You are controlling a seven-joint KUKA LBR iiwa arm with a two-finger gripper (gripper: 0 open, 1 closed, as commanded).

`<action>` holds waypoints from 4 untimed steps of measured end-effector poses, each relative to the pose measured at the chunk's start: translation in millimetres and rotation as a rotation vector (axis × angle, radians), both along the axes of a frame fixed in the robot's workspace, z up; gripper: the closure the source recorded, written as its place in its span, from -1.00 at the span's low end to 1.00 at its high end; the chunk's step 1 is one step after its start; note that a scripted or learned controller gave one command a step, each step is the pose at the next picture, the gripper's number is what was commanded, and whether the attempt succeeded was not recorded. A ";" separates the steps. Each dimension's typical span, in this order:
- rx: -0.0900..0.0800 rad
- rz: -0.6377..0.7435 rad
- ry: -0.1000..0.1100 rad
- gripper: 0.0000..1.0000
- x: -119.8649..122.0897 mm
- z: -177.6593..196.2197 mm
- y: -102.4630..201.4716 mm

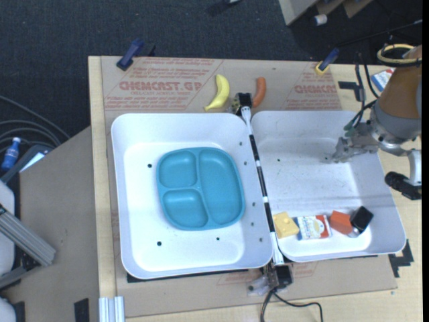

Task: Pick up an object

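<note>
Hovering my end effector [343,147] over the right bin's [301,180] far side, can't tell its state. Orange block [340,222] sits along the near edge (crowded spot), so I'd drop straight down, centered.

White bins: two, left bin [127,180], right bin [301,139]; blue divided plate [200,187]: one; yellow block [285,225]: one; red-and-white carton [313,227]: one; orange block [340,222]: one; black block [362,218]: one; banana [218,93]: one; orange carrot-like piece [259,91]: one; blue clamps: two, [129,54] and [327,60].
</note>
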State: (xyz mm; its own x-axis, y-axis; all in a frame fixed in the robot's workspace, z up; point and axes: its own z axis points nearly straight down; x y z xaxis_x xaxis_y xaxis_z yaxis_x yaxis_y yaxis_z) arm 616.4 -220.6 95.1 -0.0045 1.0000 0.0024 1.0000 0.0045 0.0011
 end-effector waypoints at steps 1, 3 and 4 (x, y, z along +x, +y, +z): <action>0.005 0.001 0.002 -1.00 0.3 -0.3 2.5; 0.000 -0.005 0.001 1.00 -70.3 -0.8 5.1; 0.001 -0.005 0.002 -1.00 -70.3 -0.9 5.5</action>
State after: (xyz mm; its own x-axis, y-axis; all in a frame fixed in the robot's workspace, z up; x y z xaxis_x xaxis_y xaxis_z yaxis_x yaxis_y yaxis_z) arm 546.1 -215.1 94.1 0.0000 1.0000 0.0031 1.0000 0.0000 -0.0010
